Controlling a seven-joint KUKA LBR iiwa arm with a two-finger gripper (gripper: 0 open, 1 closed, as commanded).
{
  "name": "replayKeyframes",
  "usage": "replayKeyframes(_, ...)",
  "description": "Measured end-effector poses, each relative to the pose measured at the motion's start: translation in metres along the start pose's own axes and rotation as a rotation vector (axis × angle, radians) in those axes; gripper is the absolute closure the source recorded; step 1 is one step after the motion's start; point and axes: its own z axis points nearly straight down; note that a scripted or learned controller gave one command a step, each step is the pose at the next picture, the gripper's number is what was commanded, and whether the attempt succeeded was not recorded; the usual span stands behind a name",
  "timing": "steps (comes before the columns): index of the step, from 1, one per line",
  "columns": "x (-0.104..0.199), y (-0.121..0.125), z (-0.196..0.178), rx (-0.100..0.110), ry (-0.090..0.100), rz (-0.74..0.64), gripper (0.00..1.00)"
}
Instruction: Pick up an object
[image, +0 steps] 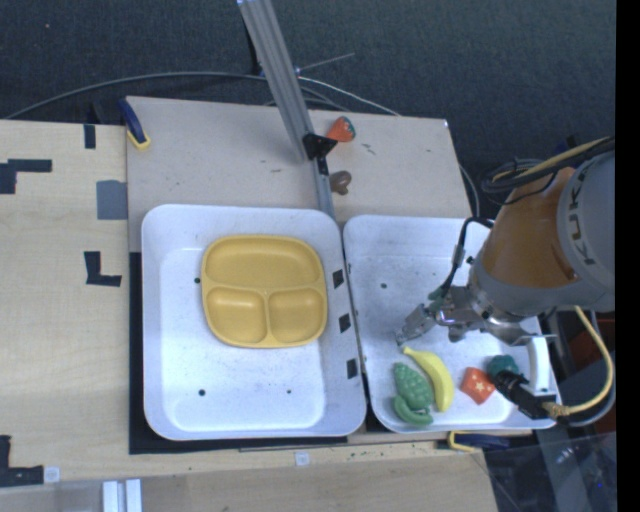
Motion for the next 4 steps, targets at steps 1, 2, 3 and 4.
replayKeyframes(1,0.0,-0.005,0.045,0.0,0.0,0.0,0.0)
replayKeyframes(2,0.001,-0.005,0.032,-0.003,0.001,-0.002,1.0)
replayKeyframes(3,-0.002,-0.004,-0.01,-0.01,-0.001,0.0,1.0)
replayKeyframes(4,0.0,-0.002,-0.052,-0.011,-0.001,-0.002,1.0)
